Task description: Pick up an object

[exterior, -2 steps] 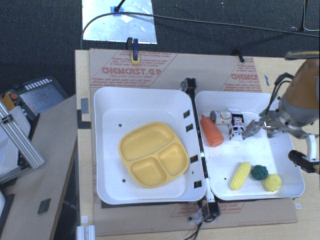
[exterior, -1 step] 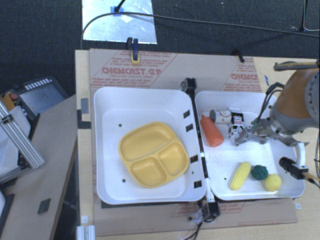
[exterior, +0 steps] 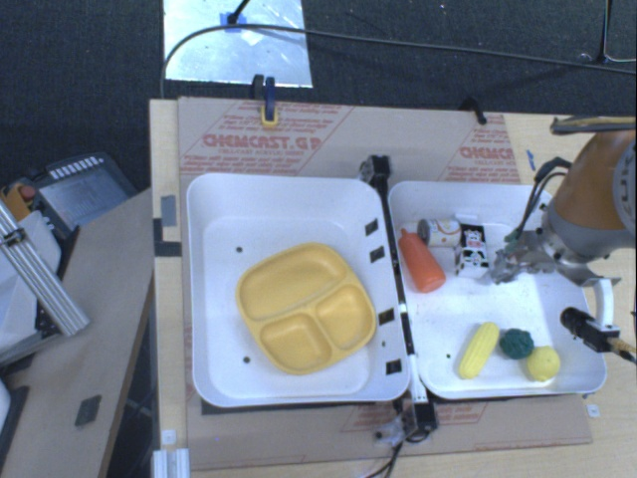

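Your gripper (exterior: pixel 501 267), finger state unclear to me, is hovering just beside the black-and-white toy (exterior: pixel 471 250); you're risking nudging it toward the carrot (exterior: pixel 421 261).

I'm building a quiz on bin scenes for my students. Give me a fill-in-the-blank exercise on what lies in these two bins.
1. The yellow three-compartment plastic plate lies in the ____ white bin.
2. The orange toy carrot lies in the right white bin, near its ____ wall.
3. The dark green round toy sits between the yellow toy corn cob and the yellow ____.
4. The gripper is over the ____ bin.

Missing words: left; left; ball; right
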Robot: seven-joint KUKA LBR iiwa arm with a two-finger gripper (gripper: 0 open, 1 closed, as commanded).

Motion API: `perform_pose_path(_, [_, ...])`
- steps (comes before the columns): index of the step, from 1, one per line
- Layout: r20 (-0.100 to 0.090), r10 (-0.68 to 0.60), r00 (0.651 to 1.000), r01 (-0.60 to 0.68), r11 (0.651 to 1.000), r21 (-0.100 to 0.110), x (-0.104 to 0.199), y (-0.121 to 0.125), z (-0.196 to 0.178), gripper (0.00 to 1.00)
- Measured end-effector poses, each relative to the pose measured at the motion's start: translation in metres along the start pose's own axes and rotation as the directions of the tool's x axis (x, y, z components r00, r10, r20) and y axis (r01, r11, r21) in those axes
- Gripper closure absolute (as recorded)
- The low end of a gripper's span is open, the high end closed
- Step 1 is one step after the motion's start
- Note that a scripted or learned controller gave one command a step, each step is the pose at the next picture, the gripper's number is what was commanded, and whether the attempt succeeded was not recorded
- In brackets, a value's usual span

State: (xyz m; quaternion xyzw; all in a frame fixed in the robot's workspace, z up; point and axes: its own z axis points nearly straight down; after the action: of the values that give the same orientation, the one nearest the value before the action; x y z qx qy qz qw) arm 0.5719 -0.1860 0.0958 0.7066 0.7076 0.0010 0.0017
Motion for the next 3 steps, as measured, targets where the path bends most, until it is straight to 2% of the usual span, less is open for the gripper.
perform_pose_path(3, [0.001,-0.004,1.0,0.004,1.0,-0.004,0.007,-0.004,-0.174,1.0])
